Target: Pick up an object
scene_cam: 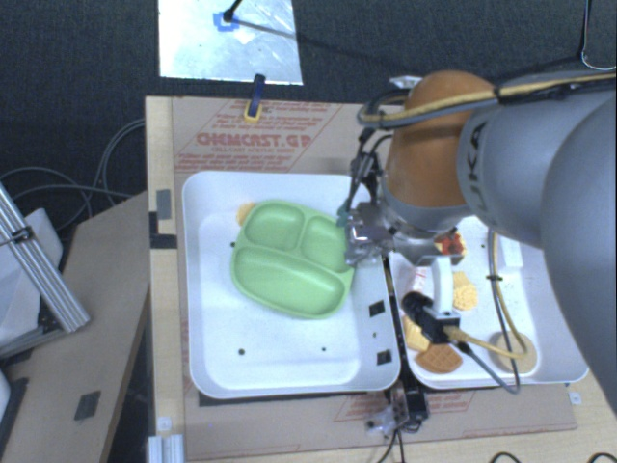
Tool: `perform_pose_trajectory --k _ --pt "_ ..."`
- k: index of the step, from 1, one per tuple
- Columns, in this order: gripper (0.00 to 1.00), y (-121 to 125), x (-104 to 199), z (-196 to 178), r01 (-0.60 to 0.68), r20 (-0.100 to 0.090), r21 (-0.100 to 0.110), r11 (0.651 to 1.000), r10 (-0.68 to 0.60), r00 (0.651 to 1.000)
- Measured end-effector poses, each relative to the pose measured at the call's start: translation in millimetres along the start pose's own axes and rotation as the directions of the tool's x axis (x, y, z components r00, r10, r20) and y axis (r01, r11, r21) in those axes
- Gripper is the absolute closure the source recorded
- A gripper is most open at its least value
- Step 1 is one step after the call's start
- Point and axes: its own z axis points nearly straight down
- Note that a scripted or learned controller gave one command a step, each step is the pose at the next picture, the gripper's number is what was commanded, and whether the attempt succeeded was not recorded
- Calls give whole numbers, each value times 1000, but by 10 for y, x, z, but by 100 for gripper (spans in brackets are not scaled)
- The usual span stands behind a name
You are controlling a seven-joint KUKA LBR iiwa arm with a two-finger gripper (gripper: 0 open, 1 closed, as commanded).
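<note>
The left bin (270,365), white, shallow and smooth with rounded corners, is carrying one big item: a green plate (289,263), matte plastic by the look of it, a rounded shape divided into three compartments and lying flat and slightly askew. A small yellow piece (247,210) is peeking out from behind the plate's upper left rim, mostly hidden. The gripper (355,234) is hanging right at the plate's right rim, over the wall between the two bins. I cannot tell whether the jaws are wide or narrow from this angle, and nothing is showing between them. The grey arm (540,162) with its orange band is looming over everything to the right of the plate.

Further right of the plate, the right bin (540,355) is holding small snack-like things: a round brown waffle (441,359) with a gridded face, a pale yellow ridged piece (465,294) and a red bit (451,246) half under the wrist. Beyond the plate, printed brown cardboard (260,133) is lying under both bins.
</note>
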Motion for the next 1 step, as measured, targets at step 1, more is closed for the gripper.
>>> perform_pose_trajectory --k 1 --pt "100 -205 259 -157 -1 0 -1 1000 1 1000"
